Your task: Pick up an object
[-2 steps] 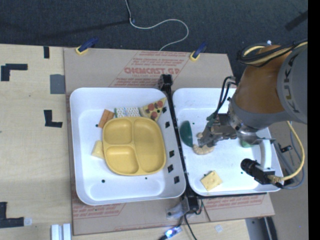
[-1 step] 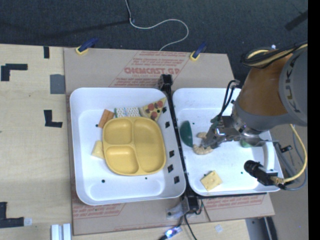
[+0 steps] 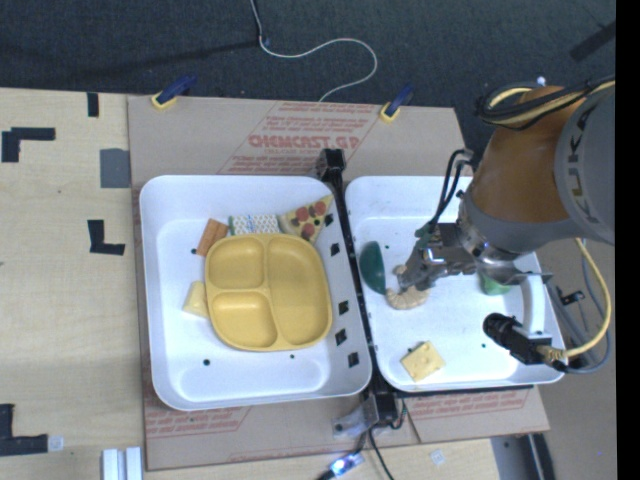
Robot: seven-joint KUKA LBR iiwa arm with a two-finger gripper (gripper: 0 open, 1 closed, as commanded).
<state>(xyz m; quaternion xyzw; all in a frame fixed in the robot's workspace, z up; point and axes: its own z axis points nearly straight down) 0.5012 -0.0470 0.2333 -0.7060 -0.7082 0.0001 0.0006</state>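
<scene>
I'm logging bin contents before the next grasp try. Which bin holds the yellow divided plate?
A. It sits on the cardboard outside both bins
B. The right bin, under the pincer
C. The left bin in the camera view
C: the yellow divided plate lies inside the left bin, while the pincer is over the right bin, near a tan round piece.

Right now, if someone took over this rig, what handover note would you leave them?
End effector: low in the right bin, right over a tan round piece; grasp unconfirmed.
Right bin: dark green piece beside it, yellow cheese-like wedge near the front.
Left bin: yellow divided plate over small items.
Done: nothing visibly lifted.
Left: secure one object and raise it.
</scene>
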